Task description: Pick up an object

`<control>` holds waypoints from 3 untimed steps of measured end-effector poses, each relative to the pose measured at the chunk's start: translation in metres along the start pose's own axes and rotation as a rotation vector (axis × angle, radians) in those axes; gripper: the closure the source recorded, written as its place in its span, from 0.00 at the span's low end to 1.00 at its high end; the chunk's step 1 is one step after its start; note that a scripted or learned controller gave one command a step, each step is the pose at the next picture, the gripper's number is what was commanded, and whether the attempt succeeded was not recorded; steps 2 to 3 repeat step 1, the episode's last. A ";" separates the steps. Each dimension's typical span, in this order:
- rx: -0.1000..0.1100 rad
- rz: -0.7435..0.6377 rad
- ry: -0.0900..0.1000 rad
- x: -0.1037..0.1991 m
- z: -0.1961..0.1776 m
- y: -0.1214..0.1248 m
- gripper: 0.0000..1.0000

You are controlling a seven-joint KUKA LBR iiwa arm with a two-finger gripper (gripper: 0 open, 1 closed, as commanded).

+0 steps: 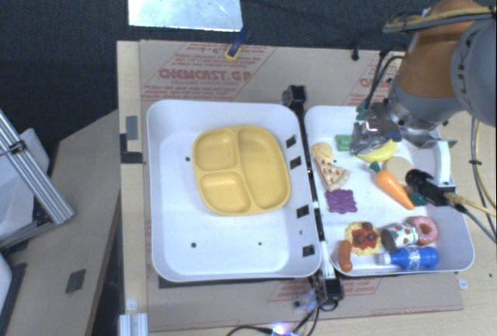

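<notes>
Over the right bin (466,249), at its upper part, the grey arm with the orange band (435,55) reaches in from the right, and its pincer (366,139) hangs low over the toys there. Cannot tell from this slanted view how the pincer stands or whether it has hold of anything; the wrist housing hides the working end. A yellow banana (379,150) lies directly under and just right of the pincer, touching or nearly touching it; contact not resolvable. All other places given relative to the banana: a green block (343,143) just to its left; a pizza slice (330,170) below-left; an orange carrot (392,185) just below, tilted down to the right; a purple grape cluster (342,201) further below-left; a pale rounded piece (400,166) just beside it to the right, kind unclear. Well below the banana, along the near wall of the same bin: a red-and-yellow toy (362,237), a pink doughnut (424,229), a blue bottle (411,257) lying on its side. Well to the left of the banana, the left bin (167,249) holds a yellow divided plate (239,170) with three compartments, lying flat. Both bins sit side by side on a cardboard sheet (202,71) on the tabletop (93,164).
</notes>
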State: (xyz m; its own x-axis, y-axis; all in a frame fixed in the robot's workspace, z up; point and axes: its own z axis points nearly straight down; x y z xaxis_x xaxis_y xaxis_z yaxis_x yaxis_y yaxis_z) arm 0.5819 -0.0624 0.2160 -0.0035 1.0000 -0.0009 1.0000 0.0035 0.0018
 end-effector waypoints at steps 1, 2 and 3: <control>-0.001 0.002 0.001 -0.006 -0.016 -0.007 1.00; -0.001 0.002 0.001 -0.006 -0.016 -0.007 1.00; -0.001 0.002 0.001 -0.006 -0.016 -0.007 1.00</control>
